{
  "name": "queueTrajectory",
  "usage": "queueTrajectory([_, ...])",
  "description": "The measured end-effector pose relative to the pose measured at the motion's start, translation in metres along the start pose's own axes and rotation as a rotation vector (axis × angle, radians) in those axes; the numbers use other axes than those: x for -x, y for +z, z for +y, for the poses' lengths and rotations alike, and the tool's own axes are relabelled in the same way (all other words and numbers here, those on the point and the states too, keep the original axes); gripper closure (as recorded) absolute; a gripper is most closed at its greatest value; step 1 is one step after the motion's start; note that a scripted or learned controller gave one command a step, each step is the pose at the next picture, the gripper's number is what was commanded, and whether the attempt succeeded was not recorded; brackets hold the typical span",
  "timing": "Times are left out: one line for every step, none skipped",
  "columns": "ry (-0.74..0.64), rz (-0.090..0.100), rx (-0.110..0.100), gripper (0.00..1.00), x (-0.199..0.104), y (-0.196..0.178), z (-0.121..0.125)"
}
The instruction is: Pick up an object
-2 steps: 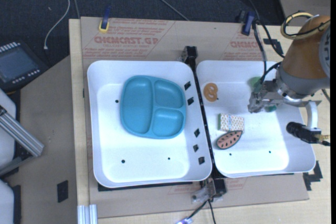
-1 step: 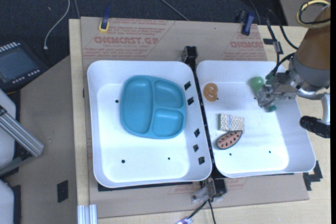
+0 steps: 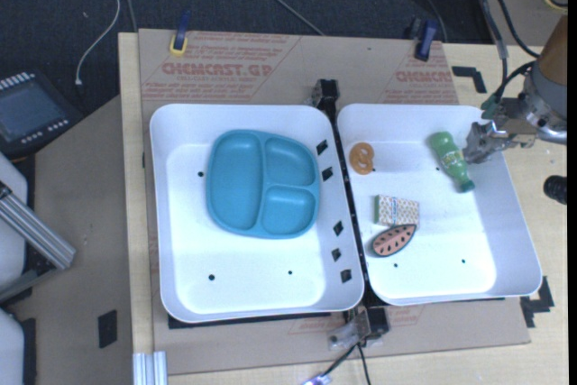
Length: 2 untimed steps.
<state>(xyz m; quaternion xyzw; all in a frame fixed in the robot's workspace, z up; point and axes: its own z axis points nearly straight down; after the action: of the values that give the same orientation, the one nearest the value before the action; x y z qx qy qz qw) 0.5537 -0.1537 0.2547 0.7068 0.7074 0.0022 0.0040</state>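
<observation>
A green bottle-shaped toy lies tilted in the upper right of the right bin. My gripper hangs just right of its top end, close to it but with nothing seen between the fingers. A tan pretzel-like piece rests at the bin's upper left. Below it lie a small checkered packet and a brown oval piece, touching each other.
The left bin holds a blue divided plate. A black divider with clips runs between the bins. Blue clamps hold the cardboard base at the back. Cables lie on the floor beyond.
</observation>
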Motion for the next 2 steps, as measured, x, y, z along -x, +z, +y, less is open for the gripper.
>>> queueTrajectory([0.000, 0.001, -0.002, 1.00, 0.000, -0.046, 0.002])
queueTrajectory([-0.004, 0.005, -0.012, 1.00, -0.053, -0.023, 0.011])
